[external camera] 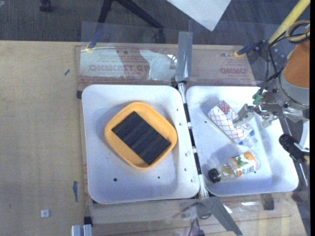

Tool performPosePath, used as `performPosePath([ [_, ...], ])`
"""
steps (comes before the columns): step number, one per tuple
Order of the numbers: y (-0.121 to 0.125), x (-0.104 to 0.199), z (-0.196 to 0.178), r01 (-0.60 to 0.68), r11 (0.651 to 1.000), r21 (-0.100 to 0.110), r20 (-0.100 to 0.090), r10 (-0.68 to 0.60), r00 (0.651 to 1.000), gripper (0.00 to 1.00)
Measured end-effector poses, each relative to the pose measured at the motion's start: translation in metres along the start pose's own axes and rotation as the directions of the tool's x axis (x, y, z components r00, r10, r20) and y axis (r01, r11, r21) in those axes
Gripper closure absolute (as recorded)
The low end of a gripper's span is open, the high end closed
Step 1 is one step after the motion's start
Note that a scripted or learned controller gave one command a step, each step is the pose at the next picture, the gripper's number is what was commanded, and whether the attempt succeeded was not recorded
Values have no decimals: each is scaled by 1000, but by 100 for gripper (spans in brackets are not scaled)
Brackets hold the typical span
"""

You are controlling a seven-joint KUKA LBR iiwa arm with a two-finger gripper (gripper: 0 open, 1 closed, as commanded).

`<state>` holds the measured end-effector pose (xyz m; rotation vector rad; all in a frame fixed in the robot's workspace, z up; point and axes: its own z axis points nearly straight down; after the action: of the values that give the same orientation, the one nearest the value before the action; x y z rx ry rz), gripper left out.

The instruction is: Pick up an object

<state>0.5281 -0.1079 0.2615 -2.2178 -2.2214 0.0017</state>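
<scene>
Looks like the approach step of the pick: nothing is lifted yet, and the two-finger gripper (256,111) hangs low over the right white bin (283,181), right by the red-and-white checked paper packet (227,122) lying in the far half of that bin. Next move, I'd guess, is to drop the last bit and close on the packet's right end, which means lining up so a finger lands each side of it rather than on top.

The grey arm comes in from the right, orange band (298,68) up top, wrist angled down and left toward the packet. The jaws seem slightly parted with nothing between them, but it's a tangle of metal at this angle, so honestly I can't tell for sure.

Other candidate: a clear plastic bottle with an orange label and black cap (234,167) on its side near the bin's front. The left white bin (98,181) holds a yellow-orange rounded tray with a dark ribbed panel (140,140).
</scene>
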Motion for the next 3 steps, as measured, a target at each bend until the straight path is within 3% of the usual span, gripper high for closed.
performPosePath([
  [1, 35, -44, 132, -177, 984, 0, 0, 177, 984, 0],
  [2, 68, -49, 156, -7, 999, 33, -4, 7, 1000, 0],
  [3, 68, -50, 157, 14, 999, 30, -2, -14, 1000, 0],
])
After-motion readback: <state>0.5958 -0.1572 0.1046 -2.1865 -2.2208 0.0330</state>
